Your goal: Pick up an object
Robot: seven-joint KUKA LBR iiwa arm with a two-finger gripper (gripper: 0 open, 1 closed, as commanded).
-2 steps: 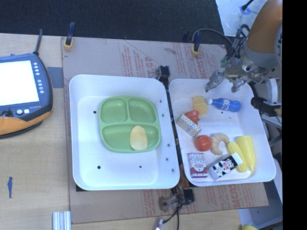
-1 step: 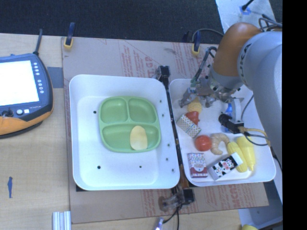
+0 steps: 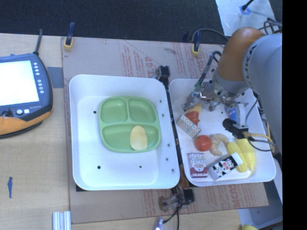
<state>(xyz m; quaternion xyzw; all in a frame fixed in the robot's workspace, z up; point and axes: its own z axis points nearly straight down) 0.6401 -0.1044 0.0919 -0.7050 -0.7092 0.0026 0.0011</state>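
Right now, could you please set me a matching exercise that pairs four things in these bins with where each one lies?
Things:
1. green divided plate
2. pale yellow piece
3. corn cob
4. red tomato

Places:
A. lower right of the right bin
B. middle of the right bin
C. middle of the left bin
D. large lower compartment of the plate

Pairs: 1-C, 2-D, 3-A, 4-B

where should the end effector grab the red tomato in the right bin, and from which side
Probably straight down from above, closing across the widest part of the red tomato. It is round with no handle or edge. A pale piece touches its right side and a patterned packet lies up-left, so the fingers are best set front to back.
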